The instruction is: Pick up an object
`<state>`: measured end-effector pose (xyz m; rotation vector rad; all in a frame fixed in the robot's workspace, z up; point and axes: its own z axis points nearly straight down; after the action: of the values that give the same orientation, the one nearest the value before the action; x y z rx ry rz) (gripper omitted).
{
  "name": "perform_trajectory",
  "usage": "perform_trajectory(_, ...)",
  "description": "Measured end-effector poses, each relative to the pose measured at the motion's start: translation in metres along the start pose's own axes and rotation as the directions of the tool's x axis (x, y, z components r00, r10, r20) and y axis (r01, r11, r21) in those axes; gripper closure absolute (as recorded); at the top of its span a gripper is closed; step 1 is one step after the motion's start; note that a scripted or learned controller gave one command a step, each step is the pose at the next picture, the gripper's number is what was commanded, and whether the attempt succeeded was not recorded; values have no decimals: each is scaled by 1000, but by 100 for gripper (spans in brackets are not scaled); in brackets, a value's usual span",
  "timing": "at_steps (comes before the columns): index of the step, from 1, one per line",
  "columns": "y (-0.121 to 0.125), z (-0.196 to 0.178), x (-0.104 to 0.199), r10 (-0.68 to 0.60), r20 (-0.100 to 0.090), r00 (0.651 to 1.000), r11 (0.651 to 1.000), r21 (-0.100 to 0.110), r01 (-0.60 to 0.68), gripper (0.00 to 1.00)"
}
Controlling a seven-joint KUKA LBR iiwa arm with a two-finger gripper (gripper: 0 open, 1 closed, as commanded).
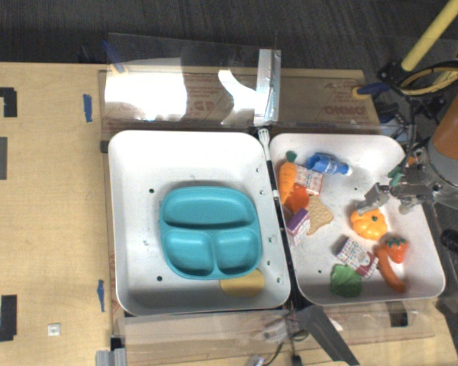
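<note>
Two shallow white bins sit side by side on the bench. The left bin (130, 204) holds a teal divided tray (210, 231) with a tan sponge-like block (243, 284) at its near edge. The right bin (424, 277) holds toy food: a carrot (288, 181), a blue bottle (326, 163), a small orange pumpkin (369, 223), a tomato (395, 248), a green piece (346, 280) and a small printed packet (354, 254). The gripper (385, 191) hangs over the right bin's far right part, just beside the pumpkin.
</note>
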<state>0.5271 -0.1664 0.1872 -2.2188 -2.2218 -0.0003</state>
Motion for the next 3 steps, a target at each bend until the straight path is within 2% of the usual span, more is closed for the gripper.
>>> perform_trajectory(1, 4, 92, -31, -2, 2, 1000, 1000, -5, 2, 0)
perform_trajectory(2, 3, 93, -31, -1, 1, 1000, 1000, -2, 1, 0)
perform_trajectory(3, 4, 83, -30, -1, 2, 1000, 1000, -4, 1, 100)
